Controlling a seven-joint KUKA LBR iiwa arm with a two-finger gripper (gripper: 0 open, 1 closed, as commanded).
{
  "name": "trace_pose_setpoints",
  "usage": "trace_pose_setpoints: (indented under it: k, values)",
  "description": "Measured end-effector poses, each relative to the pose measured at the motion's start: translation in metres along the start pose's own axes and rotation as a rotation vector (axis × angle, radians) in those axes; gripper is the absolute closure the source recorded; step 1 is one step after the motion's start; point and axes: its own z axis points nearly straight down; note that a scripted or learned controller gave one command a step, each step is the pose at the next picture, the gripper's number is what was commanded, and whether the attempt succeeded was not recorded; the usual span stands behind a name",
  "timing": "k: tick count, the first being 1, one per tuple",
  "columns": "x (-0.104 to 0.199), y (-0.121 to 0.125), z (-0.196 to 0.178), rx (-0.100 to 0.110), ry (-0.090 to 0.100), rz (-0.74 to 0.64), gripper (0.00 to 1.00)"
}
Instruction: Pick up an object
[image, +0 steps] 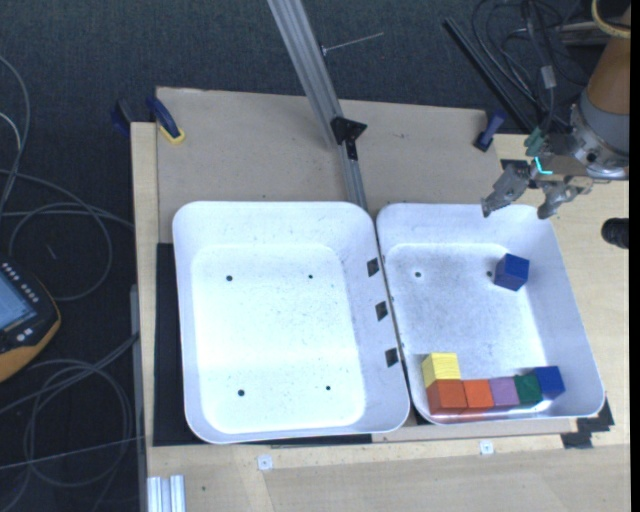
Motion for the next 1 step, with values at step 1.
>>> trace_pose_setpoints:
  k: [1]
  values:
    - [0.0476,0.0450,-0.0093,-0.006,0.000,-0.006,0.00]
